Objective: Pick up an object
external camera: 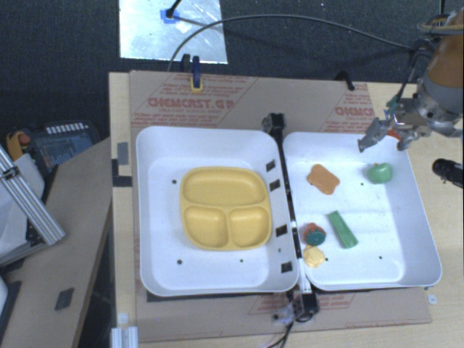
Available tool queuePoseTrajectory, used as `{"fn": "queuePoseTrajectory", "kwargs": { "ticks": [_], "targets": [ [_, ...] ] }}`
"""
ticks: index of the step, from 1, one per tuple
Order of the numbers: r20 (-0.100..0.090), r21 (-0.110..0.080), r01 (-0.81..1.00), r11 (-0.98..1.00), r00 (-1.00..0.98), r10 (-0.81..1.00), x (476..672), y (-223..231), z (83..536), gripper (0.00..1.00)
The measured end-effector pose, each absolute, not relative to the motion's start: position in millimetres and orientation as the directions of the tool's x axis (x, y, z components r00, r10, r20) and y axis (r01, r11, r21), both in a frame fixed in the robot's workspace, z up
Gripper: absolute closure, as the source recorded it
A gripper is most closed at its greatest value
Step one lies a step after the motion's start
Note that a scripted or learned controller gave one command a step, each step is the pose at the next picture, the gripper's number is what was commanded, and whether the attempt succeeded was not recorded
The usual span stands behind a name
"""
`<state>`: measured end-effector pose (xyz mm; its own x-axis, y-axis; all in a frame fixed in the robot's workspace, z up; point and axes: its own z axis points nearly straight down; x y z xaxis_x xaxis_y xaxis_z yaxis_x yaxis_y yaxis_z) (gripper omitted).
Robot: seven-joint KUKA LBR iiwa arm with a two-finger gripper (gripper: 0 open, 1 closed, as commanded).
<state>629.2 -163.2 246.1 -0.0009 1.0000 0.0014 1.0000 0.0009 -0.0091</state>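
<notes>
My gripper [384, 139] hangs open over the far right part of the right bin [413, 267], its two fingers spread with nothing between them. Just below it lies a small round green object [380, 172]. An orange piece [322, 179] lies further left in the same bin. A green block [341, 229] rests near the bin's middle. A teal and red object [315, 233] and a small yellow object [313, 257] sit by the bin's left wall.
The left bin [156, 194] holds a yellow divided tray [223, 207]. A black divider with clips [284, 194] runs between the bins. A cable arcs over the bench behind the bins.
</notes>
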Motion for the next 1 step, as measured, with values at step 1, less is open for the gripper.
{"fn": "queuePoseTrajectory", "kwargs": {
  "ticks": [1],
  "targets": [
    [-0.001,0.002,1.0,0.003,-0.003,1.0,631.4,-162.9,252.7,0.0]
  ]
}}
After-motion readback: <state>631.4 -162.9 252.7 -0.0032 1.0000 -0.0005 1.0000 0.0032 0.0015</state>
